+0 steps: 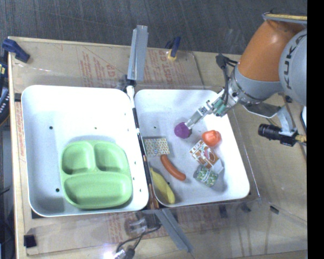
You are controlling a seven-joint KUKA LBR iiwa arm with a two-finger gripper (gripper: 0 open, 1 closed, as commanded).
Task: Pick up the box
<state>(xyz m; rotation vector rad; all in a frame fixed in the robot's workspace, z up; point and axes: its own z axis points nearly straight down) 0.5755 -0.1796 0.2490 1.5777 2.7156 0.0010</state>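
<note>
The gripper [190,123] reached down into the right bin [151,104] from the far right, its slender tip low over the bin floor and ending just beside a purple plum-like fruit [182,130]; whether it touched the fruit, and how far apart its fingers stood, could not be told. Nothing showed between them. The box [203,154], a small carton with red and white print, lay right of the bin's middle, just nearer than a red tomato [211,138] and touching a second printed packet [207,175]. A sausage [173,168], a banana [162,185] and a patterned card [155,145] lay to the left. A green divided tray [95,174] sat in the left bin [43,112].
</note>
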